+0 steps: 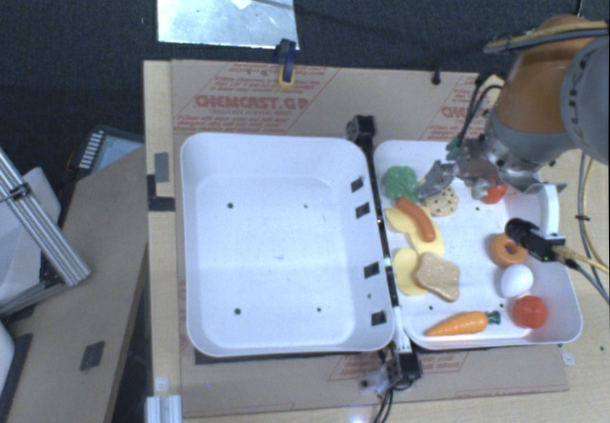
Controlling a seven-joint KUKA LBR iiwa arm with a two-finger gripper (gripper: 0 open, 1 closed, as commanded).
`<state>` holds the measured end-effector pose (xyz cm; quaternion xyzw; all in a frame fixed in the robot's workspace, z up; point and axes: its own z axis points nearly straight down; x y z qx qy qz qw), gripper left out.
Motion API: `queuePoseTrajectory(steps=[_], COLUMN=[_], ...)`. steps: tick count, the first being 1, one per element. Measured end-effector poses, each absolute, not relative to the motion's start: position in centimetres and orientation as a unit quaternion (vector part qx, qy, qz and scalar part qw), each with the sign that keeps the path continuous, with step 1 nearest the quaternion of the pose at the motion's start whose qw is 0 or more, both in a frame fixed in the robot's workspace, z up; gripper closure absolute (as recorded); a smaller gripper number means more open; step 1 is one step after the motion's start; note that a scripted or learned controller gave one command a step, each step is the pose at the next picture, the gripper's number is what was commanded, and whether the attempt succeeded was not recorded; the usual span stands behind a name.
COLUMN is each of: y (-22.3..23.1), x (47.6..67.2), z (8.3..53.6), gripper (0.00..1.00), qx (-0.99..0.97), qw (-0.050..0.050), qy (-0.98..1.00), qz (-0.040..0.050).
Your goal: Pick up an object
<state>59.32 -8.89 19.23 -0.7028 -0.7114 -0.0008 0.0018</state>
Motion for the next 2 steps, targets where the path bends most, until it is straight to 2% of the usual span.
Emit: queuePoseTrajectory(steps=[1, 2], y=[-8.7, -8.3], x=[58.1, 51.5], z=[10.7, 8.3], gripper=[0.0, 0.0], qx=[-0.707, -0.708], qw=[0.003, 0.002], qy=[-0.708, -0.707], qz=[0.0016, 0.001])
